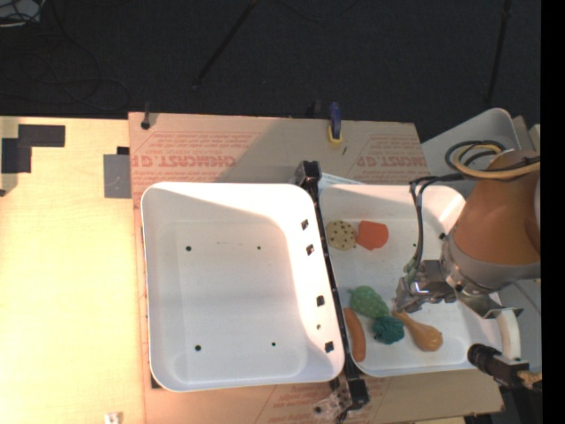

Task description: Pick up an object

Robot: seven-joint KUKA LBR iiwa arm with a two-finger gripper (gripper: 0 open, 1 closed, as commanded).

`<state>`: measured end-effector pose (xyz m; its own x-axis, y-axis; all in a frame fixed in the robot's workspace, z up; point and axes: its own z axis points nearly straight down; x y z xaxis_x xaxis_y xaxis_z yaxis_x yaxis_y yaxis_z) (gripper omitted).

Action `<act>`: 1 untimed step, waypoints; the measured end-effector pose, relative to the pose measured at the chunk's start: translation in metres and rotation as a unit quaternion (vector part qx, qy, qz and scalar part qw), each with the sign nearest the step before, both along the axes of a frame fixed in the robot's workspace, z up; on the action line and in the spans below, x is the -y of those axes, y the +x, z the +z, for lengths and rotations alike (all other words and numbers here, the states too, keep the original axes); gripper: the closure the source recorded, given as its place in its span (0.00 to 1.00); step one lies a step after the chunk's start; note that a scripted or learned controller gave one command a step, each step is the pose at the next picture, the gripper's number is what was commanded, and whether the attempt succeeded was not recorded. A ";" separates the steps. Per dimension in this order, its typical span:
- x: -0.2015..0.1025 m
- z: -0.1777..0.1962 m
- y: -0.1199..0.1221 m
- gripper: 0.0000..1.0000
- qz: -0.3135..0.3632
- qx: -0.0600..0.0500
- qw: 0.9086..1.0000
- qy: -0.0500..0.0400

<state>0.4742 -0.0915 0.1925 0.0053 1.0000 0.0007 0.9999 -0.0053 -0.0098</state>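
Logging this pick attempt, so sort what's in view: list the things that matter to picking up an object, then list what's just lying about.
Job in hand:
gripper
right bin
tan drumstick-shaped toy
teal lump
green piece
orange sausage-shaped toy
red piece
speckled cookie

Lying about:
left bin
cardboard sheet
blue clamp

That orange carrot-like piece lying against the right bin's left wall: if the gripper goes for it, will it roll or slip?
The orange carrot-like piece looks long, narrow and rounded, so it may roll sideways when pushed. It lies along the right bin's left wall, which probably stops rolling that way but leaves little finger room. Its smooth look suggests a pinch could slip; grasping across its middle seems safest.
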 end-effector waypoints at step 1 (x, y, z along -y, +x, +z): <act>-0.001 0.015 0.001 1.00 -0.001 0.002 1.000 0.000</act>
<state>0.4750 -0.0903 0.2075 0.0073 1.0000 0.0013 1.0000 -0.0073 -0.0059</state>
